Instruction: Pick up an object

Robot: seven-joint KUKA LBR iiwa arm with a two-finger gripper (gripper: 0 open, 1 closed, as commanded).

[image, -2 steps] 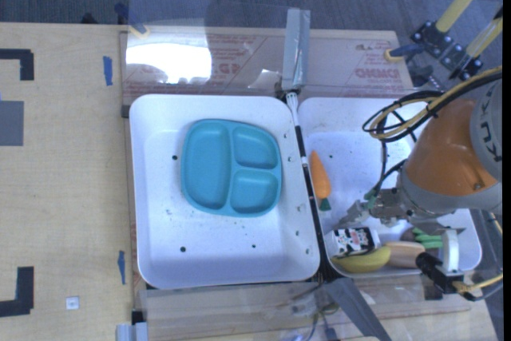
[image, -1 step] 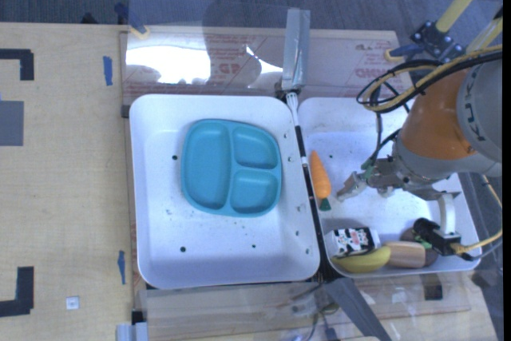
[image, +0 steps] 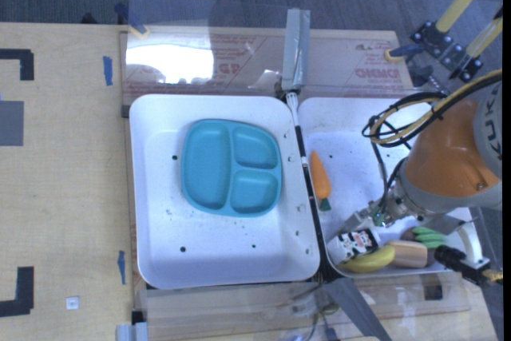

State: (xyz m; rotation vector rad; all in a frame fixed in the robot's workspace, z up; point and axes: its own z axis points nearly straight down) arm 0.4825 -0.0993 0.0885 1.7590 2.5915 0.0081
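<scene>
Low over the right bin (image: 351, 141), the gripper (image: 369, 229), finger state impossible to tell, hovers just above the banana (image: 372, 259); a carrot (image: 319, 176) lies farther left.

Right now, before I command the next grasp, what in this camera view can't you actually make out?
- Claw: small and cluttered under the orange wrist; finger state unreadable.
- Right bin: its right half is hidden by the arm.
- Green item: partly covered by the arm, identity unclear.
- Small black-and-white object by the banana: too small to identify.
- Tan block: far end blocked by a black part.
</scene>
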